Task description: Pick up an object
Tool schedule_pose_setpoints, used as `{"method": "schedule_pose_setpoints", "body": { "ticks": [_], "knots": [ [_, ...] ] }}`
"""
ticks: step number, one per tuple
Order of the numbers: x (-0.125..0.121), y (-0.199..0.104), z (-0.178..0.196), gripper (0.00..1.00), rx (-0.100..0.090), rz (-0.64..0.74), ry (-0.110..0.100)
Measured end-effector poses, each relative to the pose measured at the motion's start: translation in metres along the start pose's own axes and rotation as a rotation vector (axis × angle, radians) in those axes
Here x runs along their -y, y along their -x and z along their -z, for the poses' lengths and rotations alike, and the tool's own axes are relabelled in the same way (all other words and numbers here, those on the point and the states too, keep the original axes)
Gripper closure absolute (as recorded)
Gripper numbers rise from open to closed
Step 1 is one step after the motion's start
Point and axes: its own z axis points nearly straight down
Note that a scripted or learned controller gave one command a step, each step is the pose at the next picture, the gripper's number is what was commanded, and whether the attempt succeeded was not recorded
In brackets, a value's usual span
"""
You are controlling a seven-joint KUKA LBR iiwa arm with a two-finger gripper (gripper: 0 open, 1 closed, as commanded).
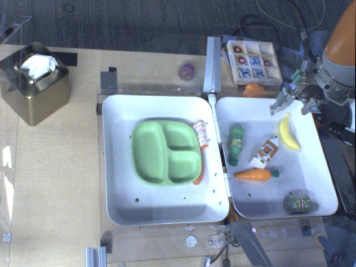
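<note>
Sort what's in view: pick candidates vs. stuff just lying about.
Candidates, right bin: banana, green bottle, carrot, small carton, can. Left bin: green tray.

Lying about: game board, brown box, purple ball.

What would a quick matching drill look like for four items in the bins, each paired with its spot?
Things:
1. banana
2. carrot
3. green divided plate
4. green bottle

Places:
A. left bin, middle
B. right bin, next to the divider between the bins
C. right bin, upper right, just below the gripper
D. right bin, lower middle, lying sideways

Pairs: 1-C, 2-D, 3-A, 4-B
</note>
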Motion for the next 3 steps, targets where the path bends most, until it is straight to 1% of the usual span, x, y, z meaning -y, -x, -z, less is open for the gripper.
{"method": "schedule_pose_setpoints", "body": {
  "ticks": [1, 2, 3],
  "knots": [
    [0.035, 0.075, -0.131, 0.0, 0.001, -0.019, 0.0],
    [0.039, 0.046, -0.162, 0.0, 0.011, 0.011, 0.034],
    [0.049, -0.007, -0.167, 0.0, 0.018, 0.048, 0.06]
  ]
}}
